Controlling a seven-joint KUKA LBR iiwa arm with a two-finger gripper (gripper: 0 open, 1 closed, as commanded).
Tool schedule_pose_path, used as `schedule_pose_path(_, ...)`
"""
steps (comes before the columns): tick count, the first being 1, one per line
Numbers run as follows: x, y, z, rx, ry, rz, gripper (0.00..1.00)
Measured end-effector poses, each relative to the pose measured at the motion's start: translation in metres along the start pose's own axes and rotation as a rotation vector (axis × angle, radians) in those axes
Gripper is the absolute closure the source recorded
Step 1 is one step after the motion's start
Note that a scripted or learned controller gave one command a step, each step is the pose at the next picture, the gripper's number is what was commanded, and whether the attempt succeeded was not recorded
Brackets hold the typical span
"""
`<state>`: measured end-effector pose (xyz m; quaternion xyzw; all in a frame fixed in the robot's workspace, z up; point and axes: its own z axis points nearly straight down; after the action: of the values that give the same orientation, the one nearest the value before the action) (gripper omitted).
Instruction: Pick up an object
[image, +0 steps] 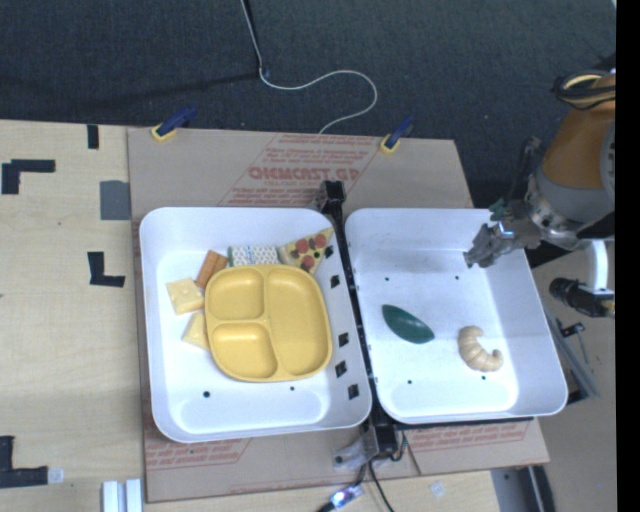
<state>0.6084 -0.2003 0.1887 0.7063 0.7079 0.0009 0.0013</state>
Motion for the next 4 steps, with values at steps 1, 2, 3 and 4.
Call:
schedule_pose_path(1,0.001,0.001,-0.036,0.003,0.001,0.001,1.0)
schedule_pose_path(2,0.057,0.017,-0.033,0.004,0.002,-0.004,1.0)
schedule_pose_path(3,0.111,0.009,-0.038,0.005,0.001,-0.003,1.0)
schedule_pose_path(4,0.157,0.013,-0.029,0.005,0.001,-0.003,1.0)
